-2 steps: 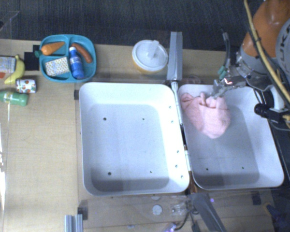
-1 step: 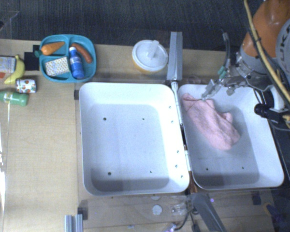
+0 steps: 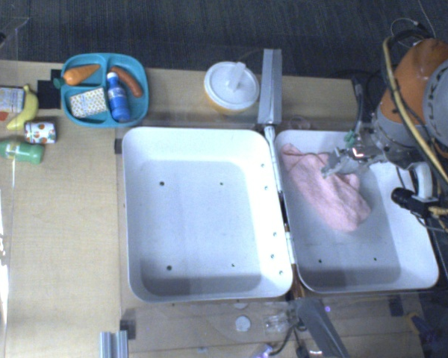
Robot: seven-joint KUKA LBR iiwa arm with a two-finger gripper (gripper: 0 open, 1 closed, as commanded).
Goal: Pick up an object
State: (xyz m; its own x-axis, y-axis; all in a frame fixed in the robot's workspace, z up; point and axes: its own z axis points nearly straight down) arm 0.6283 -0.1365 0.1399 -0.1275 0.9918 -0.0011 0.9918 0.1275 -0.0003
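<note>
While the left shallow white plastic bin [image 3: 201,215] sits bare, the right white bin [image 3: 403,267] holds a crumpled pink cloth [image 3: 325,189], long axis running upper-left to lower-right. Two-finger gripper [image 3: 343,161] at the cloth's upper right edge; grip state can't tell

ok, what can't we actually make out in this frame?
- Gripper: in the camera view, small and blurred over the pink cloth; grip not readable.
- Arm: cut off by the right edge.
- Labels on the small items left of the bins: too small to read.
</note>
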